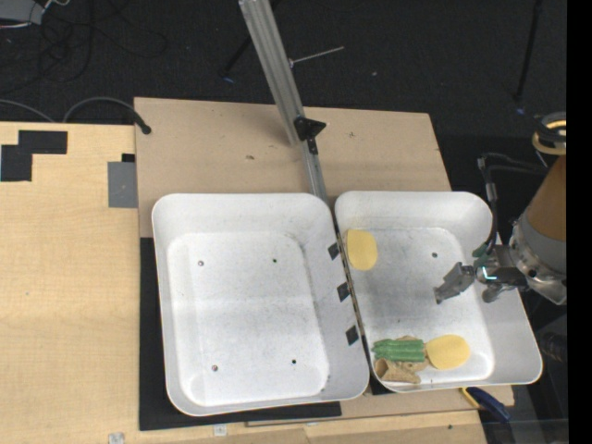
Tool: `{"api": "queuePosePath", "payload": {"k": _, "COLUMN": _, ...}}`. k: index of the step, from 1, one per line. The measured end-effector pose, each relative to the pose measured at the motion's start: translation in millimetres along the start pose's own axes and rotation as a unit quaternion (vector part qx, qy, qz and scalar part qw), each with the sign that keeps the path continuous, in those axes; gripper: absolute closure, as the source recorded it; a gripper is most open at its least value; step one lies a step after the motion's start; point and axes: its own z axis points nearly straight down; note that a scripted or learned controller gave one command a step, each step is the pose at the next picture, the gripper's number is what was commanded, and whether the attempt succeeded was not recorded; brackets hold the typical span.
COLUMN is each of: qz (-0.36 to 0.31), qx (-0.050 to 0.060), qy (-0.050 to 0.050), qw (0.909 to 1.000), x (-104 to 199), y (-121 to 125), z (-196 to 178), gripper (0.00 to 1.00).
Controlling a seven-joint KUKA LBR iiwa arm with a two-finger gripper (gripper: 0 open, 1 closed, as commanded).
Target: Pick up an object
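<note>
The pincer (460, 285) is hanging over the right-hand part of the right bin (418, 206), reaching in from the bin's right rim on the grey arm (546, 248), whose orange band is showing above the wrist. Its dark fingers are pointing leftward and slightly down toward the bin floor; they are appearing slightly parted at the tips, and nothing is sitting between them. No object is touching the pincer. A round yellow piece (361, 250) is lying well to the left of the pincer and a little farther from the camera, close against the dividing wall between the two bins. A second yellow piece (448, 351) is lying nearer the camera than the pincer, almost directly beneath it in the view, by the bin's near rim. Just to the left of that piece a green object (400, 348) is resting, with a small tan object (400, 370) touching its near side; these three are clustering together in the bin's near corner region, apart from the pincer. The left bin (185, 215) is standing far to the left of the pincer, side by side with the right bin on the table (222, 146). A slanted metal rail (276, 67) is rising behind the bins, up and to the left of the pincer.
</note>
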Motion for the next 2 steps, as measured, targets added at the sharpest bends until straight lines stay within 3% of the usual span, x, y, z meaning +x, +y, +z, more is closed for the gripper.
{"api": "queuePosePath", "payload": {"k": 1, "qz": 0.001, "qx": -0.003, "qy": -0.001, "qw": 1.0, "x": -1, "y": 1, "z": -2, "gripper": 0.0}}
{"api": "queuePosePath", "payload": {"k": 2, "qz": 0.001, "qx": 0.0, "qy": 0.0, "qw": 1.0, "x": -3, "y": 10, "z": 53, "gripper": 0.0}}
